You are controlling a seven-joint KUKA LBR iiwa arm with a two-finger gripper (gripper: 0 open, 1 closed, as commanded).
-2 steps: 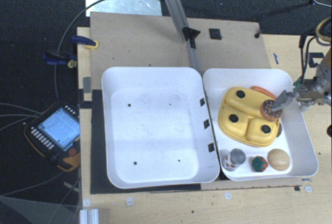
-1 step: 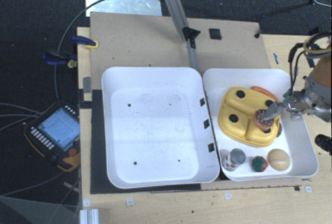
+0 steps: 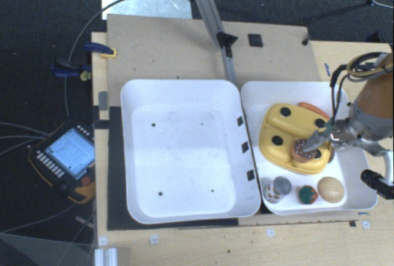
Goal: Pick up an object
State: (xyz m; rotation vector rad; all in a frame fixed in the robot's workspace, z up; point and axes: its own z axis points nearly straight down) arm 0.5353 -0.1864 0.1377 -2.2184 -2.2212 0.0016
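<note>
The left shallow white bin (image 3: pixel 184 148) gives wide free room. The right white bin (image 3: pixel 354 197) is crowded: a big yellow plastic piece with dark holes (image 3: pixel 286 132) fills its middle, an orange thing (image 3: pixel 314 109) lies behind it, and along the front wall lie a small grey ball (image 3: pixel 281 185), a green-red ball (image 3: pixel 308 195) and a beige egg-shaped object (image 3: pixel 330 189). The gripper (image 3: pixel 313 143) is low over the yellow piece; I cannot tell its state.

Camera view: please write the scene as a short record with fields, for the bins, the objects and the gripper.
left bin: white, shallow
right bin: white, holds all the objects
largest object: yellow piece with dark spots
front row: grey and red small object, green and red ball, beige egg-shaped object
orange object: behind the yellow piece, partly hidden
gripper: low over the yellow piece's near right part
arm: enters from the right
</note>
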